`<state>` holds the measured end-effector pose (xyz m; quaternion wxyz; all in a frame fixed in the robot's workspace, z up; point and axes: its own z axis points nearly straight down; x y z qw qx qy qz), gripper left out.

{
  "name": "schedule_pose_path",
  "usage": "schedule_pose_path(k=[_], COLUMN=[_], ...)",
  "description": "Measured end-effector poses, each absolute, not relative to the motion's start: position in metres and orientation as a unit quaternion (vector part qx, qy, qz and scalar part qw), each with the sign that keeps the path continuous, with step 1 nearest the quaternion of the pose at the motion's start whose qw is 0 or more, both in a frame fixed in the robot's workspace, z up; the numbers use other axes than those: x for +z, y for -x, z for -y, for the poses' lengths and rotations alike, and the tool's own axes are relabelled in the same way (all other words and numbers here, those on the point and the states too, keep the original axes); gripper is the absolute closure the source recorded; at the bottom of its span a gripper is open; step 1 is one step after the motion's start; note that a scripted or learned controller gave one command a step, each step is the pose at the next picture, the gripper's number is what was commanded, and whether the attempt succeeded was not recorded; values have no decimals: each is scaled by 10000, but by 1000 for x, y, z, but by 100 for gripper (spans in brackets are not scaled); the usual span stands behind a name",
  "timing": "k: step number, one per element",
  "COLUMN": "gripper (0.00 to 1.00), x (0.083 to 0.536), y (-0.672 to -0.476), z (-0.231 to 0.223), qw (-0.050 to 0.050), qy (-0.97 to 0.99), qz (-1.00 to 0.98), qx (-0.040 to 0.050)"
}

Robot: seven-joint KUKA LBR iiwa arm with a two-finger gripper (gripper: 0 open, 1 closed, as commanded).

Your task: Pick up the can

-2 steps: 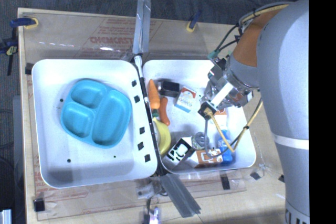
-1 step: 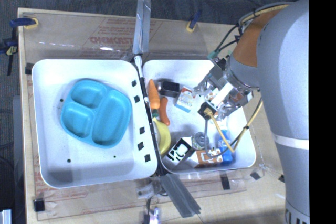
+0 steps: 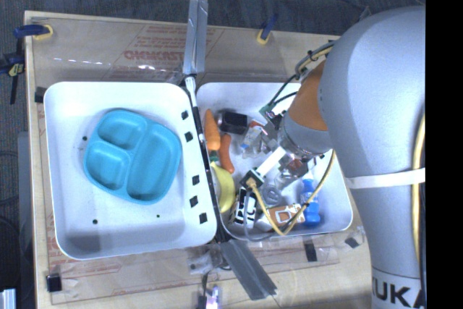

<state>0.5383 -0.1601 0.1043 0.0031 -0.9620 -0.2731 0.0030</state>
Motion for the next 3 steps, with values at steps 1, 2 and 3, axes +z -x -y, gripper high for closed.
schedule_pose_path(k=[1, 2, 3], gripper=[0, 0, 0], x=[100, 93, 157], y=[-488, -480, -569], z=[129, 111, 90], qw=[-98, -9, 27], qy=[9777, 9945, 9894], qz=[2093, 1048, 1449], qx=[-154, -27, 27])
